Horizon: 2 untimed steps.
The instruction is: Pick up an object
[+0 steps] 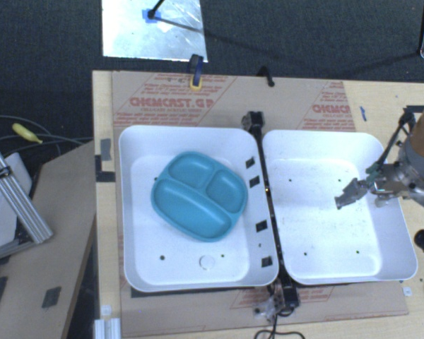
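Reaching in from the right, grey arm (418,162) stretched over the right rim of the right bin (318,249). Gripper (345,197) hanging above the right half of that bin's white floor, pointing left. Nothing seen in its grasp. Spread or pressed together: cannot tell, since at this slant the tip reads as one blurred grey shape.

Lying in the left bin (130,210), well apart from the gripper: blue divided plate (199,195). Oval, with three compartments, one long trough on its near-left side and two smaller wells on its far-right side. Set flat on the floor of that bin, slightly toward the far side, turned at a slant to the walls and touching none of them. Just near of the plate, close to the near wall, a faint small round mark (207,262), too pale to identify.

Running near to far between the two bins, a row of black clips (258,183) along the seam where the rims meet. Under both bins, a brown cardboard sheet (171,99) with red lettering, showing along the far edge. On that far edge, a small yellow and blue clamp (196,72). Farther still, on the dark floor, a shiny silver sheet (152,16). At far left, a slanted aluminium rail (11,191).
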{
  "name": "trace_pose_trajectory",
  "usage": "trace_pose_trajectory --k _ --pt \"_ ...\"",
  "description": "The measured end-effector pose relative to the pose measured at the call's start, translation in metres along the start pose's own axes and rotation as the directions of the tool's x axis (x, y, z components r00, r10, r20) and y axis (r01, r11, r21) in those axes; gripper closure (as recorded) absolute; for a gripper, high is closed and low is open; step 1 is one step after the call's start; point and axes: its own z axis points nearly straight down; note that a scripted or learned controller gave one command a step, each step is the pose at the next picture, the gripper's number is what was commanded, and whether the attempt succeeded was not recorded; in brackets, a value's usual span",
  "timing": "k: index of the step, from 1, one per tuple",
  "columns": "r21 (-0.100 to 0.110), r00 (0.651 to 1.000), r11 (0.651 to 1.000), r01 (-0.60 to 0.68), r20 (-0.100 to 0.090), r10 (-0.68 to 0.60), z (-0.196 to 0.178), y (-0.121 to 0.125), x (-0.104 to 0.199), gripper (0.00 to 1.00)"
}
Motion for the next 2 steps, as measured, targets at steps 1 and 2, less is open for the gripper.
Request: trace_pose_trajectory --k 1,2 --pt "0.007 1.0 1.0 0.015 -0.007 -0.015 0.075 0.015 0.143 0.0" --pt "-0.006 1.0 1.0 0.01 -0.003 -0.01 0.071 0.078 0.216 0.0"
